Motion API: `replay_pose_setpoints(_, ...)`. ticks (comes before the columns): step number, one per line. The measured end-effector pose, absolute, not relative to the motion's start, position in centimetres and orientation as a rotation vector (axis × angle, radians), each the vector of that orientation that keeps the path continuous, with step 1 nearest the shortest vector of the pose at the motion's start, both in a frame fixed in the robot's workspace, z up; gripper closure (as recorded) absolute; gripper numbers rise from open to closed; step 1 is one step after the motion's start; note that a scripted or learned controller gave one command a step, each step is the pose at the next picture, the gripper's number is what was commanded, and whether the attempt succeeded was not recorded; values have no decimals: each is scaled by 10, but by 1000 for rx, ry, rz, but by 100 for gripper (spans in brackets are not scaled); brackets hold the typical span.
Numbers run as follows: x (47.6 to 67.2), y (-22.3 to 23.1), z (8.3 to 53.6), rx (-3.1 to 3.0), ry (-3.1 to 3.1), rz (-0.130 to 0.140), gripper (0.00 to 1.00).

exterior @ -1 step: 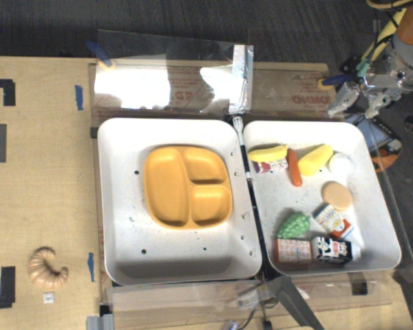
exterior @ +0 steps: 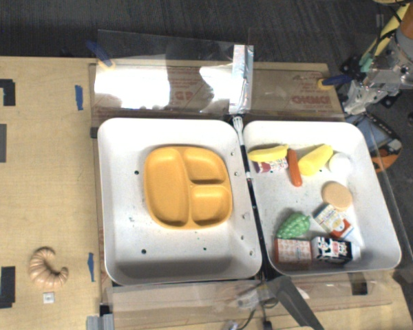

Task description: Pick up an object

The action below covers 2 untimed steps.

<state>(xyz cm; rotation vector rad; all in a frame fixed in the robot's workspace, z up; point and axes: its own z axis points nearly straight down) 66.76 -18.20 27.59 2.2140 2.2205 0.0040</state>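
Parked up at the far right corner!
My fingers point(exterior: 363, 91) sit outside the right bin point(exterior: 378, 184), well apart from the toys; can't tell their spread.

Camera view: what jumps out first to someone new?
The yellow divided plate dominates, sitting alone in the middle of the left bin. Next comes the clutter in the right bin: a banana and an orange carrot-like piece at the far side, a green bumpy item and small printed cartons at the near side. The arm's hand sits off the right bin's far right corner, outside it.
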Motion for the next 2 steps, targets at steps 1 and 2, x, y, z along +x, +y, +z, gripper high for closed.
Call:
replay_pose_setpoints(1, 668, -181, 275, 2214, 2222, 2, 0)
replay_pose_setpoints(2, 607, -171, 135, 2221, 2236, -9, 0)
